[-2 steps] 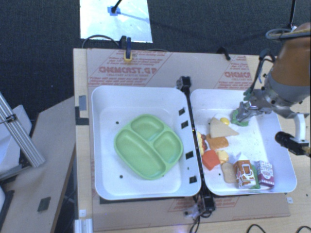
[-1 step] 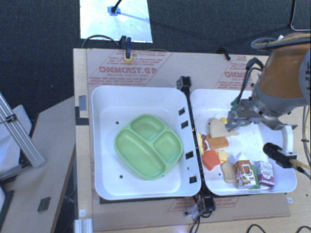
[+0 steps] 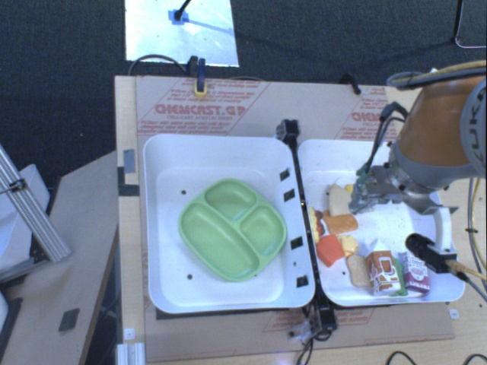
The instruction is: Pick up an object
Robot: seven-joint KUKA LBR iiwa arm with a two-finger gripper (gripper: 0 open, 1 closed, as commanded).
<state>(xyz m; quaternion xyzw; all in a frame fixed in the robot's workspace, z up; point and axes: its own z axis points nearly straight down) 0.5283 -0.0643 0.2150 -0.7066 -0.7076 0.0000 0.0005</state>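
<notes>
Down front at six o'clock sit two small printed snack packets (image 3: 399, 273) in the right white bin (image 3: 380, 152), metal gripper (image 3: 361, 201) low at twelve, grip state unclear

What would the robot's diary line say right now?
gripper: low in right bin, beside food pile | grasp: unclear | green tray: left bin

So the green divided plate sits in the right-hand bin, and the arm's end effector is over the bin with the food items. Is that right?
Not quite. The camera view shows the green divided plate in the left bin, not the right. The rest holds: the end effector is over the right bin, where the food items lie.
</notes>
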